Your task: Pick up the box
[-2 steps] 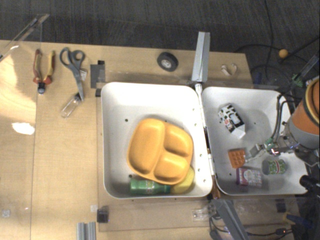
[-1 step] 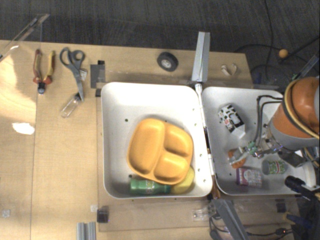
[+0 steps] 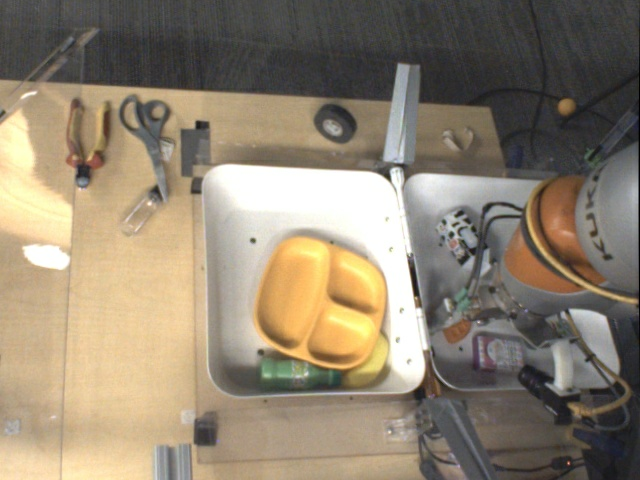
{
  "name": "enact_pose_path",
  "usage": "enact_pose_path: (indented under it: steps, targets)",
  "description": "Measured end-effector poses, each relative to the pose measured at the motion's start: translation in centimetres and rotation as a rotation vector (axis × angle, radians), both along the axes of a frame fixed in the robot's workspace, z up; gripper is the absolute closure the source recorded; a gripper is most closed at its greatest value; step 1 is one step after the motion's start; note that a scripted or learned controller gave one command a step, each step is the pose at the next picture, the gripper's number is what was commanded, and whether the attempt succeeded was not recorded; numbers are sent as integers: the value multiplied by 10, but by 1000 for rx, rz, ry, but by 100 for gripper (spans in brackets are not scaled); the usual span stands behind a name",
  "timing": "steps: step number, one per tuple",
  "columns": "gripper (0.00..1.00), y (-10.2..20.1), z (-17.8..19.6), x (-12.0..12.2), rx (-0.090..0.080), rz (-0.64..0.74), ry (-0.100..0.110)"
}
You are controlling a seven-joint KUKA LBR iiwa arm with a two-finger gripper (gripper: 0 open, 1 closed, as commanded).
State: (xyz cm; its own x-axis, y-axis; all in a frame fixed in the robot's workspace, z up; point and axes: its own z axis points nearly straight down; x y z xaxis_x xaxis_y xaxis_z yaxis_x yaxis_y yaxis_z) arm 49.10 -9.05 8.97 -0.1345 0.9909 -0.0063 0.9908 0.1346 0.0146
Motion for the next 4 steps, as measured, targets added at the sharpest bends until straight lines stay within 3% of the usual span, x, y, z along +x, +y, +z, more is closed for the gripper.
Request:
enact_pose_path:
  steps: [1, 2, 3, 4]
  targets:
    - [100, 0, 12, 3, -2, 3, -9]
    - [100, 11, 96, 78, 3, 25, 9]
    - [100, 55, 106, 35, 6, -169, 11]
    - [100, 17, 94, -3, 8, -458, 13]
